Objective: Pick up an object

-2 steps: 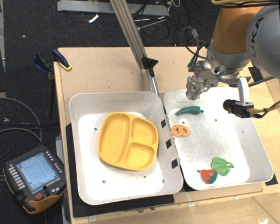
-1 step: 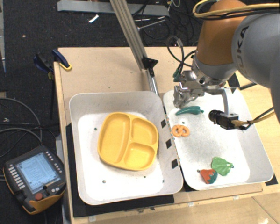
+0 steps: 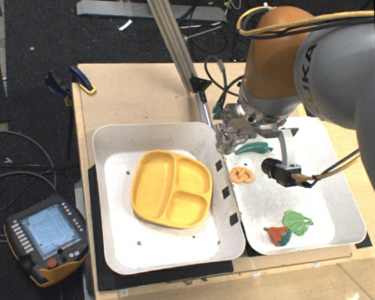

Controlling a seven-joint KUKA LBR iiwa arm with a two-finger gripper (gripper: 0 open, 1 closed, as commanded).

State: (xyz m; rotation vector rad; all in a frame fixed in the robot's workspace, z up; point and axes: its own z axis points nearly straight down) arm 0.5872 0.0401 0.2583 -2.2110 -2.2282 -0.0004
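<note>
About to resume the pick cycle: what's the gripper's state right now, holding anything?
Gripper: cannot be told. It sits low at the right-hand white bin's upper left, beside the teal curved plastic piece; nothing seen held.

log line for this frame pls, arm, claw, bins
arm: over right bin | claw: at its far-left corner | left bin: yellow tray | right bin: pretzel, green toy
</note>
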